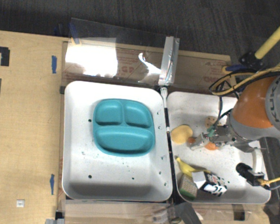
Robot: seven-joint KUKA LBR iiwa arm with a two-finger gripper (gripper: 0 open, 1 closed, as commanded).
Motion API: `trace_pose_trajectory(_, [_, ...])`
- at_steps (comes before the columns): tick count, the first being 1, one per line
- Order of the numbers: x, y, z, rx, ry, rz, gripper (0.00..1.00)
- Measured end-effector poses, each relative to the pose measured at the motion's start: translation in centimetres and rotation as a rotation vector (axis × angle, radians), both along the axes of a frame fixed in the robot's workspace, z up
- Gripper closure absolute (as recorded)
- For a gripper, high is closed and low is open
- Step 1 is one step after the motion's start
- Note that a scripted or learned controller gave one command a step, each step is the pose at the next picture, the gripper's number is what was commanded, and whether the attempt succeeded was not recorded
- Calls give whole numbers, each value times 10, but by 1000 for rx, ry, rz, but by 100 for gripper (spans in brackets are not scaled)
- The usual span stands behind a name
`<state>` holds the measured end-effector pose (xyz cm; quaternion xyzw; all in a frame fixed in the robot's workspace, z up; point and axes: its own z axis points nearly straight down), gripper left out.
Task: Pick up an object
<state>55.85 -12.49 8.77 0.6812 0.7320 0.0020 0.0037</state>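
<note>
So I'm reaching in from the right side of the frame, and my jaws (215, 136) are down low in the right bin (231, 188), roughly mid-bin, a bit right of centre frame. Honestly can't tell whether they're open or shut from this angle; the wrist and that orange band (254, 107) sit right over them. The thing that matters: there's a small orange object (211, 146) sitting just under and a hair toward the bottom of the frame from my tip, basically touching or right beside it, can't say which. It's tiny and roundish, so no real long axis to line up with. The yellow round piece (181, 134) lies to the left of me, near but clearly apart, close to the divider between the bins. Further toward the bottom of the frame there's a banana (188, 167), its length running left to right with a slant, plus a black and white packet (214, 185) near the bin's lower rim. The left bin (76, 172) just has the teal divided plate (124, 127), well apart from me. My guess is the orange bit is the nearest grab, nearly straight down.
</note>
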Motion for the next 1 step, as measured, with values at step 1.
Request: trace_pose_trajectory(1, [1,0,12,-1,-5,0,100])
